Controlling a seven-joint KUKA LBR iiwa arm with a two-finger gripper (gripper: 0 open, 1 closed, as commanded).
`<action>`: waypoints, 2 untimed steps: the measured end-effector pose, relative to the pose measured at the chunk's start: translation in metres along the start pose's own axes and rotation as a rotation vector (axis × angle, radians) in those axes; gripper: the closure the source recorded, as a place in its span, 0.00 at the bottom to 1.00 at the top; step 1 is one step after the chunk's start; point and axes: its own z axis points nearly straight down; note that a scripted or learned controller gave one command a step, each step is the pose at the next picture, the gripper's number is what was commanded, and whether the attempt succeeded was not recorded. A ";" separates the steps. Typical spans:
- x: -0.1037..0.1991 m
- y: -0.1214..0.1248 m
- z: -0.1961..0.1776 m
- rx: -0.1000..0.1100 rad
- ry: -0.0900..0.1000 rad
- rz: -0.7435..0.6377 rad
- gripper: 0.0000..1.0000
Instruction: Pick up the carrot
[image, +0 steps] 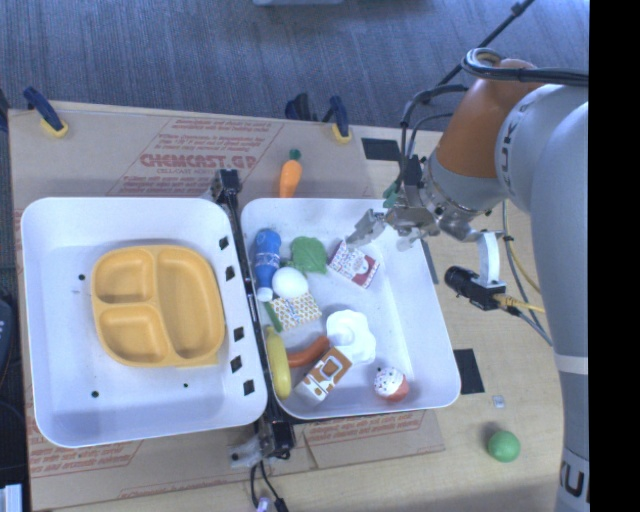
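The carrot (290, 176), orange with a green top, lies on the cardboard just behind the right bin's (436, 330) far rim, outside both bins. My gripper (375, 224) hangs over the far right part of the right bin, to the right of the carrot and a little nearer the camera. It sits just above a red and white carton (354, 264). Nothing is visibly held in it.
The right bin holds a blue bottle (265, 250), a green item (309, 254), a white ball (290, 282), a yellow banana (277, 364), an orange-red stick (308, 350) and several other toys. A yellow divided plate (157, 303) lies in the left bin. A green ball (503, 445) rests on the bench.
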 end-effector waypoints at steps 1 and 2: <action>0.069 0.034 0.114 -0.001 -0.001 0.146 0.00; 0.070 0.034 0.104 0.002 0.001 0.141 1.00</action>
